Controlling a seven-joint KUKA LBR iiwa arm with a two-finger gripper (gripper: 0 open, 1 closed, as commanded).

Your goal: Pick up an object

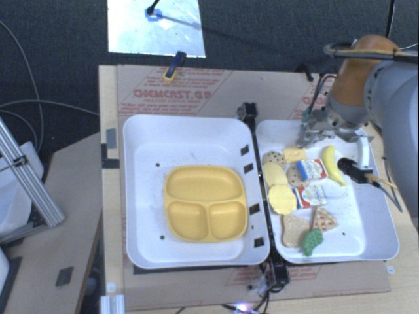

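Banana (332, 164), the toy one: where does it lie, and where is your hand?

It lies in the right bin (383, 237), right of the middle and toward the back, among the other toy food. My hand (313, 135) hangs over that bin's back part, near the yellow cheese block (294, 154) and apart from the banana. Whether my hand is open or closed, I cannot tell.

How much room is there?

Little on the left side. A chocolate-chip cookie (273, 157), two yellow round slices (274, 173), two small printed cartons (310, 170), a bread slice (295, 228), a pizza slice (323, 220) and a broccoli floret (311, 240) crowd toward the wall next to the left bin (141, 175). The right bin's front right corner is bare white floor. The left bin holds a yellow divided tray (205, 201), with open floor all round it.

And underneath? Any writing?

Both bins sit on a brown board (196, 90) on my pale counter (72, 195), with dark carpet (52, 31) behind. Red print on the board reads "CHEMCAST"; the cartons' print is too small to read. A shiny square sheet (157, 15) lies on the carpet beyond the board.
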